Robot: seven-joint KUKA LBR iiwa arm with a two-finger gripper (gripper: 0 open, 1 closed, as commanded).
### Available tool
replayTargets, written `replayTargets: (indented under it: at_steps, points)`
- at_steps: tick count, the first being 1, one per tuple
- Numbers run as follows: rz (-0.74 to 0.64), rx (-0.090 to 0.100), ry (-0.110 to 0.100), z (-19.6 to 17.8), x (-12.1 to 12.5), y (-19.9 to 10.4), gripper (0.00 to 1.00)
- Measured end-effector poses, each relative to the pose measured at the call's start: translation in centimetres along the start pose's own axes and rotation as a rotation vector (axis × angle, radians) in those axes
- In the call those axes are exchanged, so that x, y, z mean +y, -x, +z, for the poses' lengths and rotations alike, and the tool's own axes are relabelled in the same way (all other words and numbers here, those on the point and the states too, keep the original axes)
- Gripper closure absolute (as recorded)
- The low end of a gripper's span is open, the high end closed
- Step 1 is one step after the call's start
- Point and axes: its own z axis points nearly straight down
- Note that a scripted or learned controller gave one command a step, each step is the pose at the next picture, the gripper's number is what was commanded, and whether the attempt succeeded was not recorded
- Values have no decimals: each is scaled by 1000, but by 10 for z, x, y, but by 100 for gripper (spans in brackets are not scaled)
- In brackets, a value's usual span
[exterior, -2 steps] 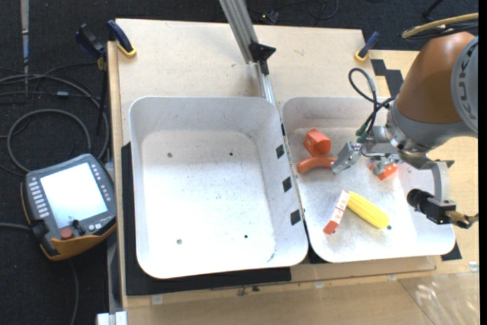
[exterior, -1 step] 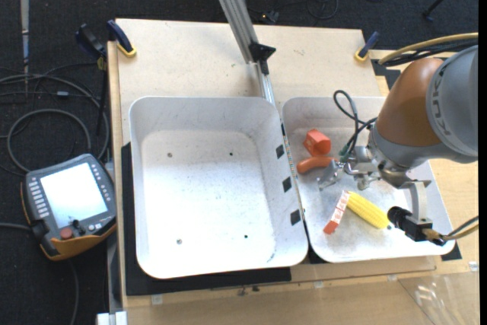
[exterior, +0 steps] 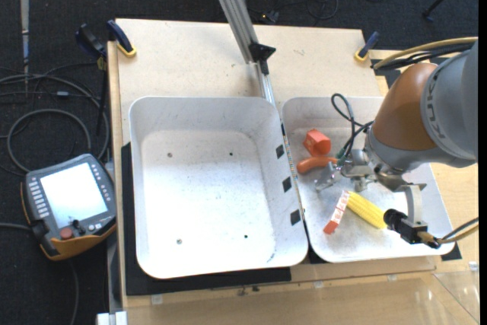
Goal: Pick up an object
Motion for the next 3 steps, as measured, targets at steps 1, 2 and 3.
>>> replayTargets:
  at_steps: [1, 2, 3]
  points:
    - [0, 0, 2, -11, 1, 0, 100]
    - [-5, -1, 5, -55, 2, -6, 100]
    - [-6, -1, 8, -116, 6, -12, 100]
